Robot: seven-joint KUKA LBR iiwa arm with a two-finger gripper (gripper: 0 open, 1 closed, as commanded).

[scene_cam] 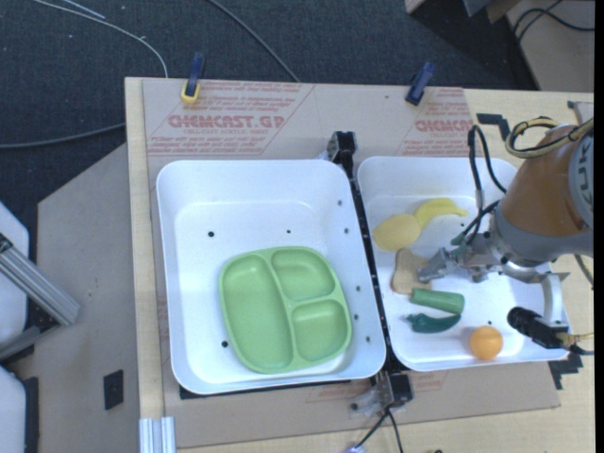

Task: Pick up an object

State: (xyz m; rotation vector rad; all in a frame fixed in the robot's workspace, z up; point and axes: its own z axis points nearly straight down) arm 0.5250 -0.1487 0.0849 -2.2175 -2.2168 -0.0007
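Metal gripper (442, 264) low in right bin (415, 352), just above green cucumber (438, 300).

Red printed lettering reading "CHEMCAST G.P" runs across the tan paper-covered sheet (283, 111) that lies on the bench behind the two white bins. The same red wording starts again further right on that sheet, partly cut off, and the smaller lines beneath are too small to read.
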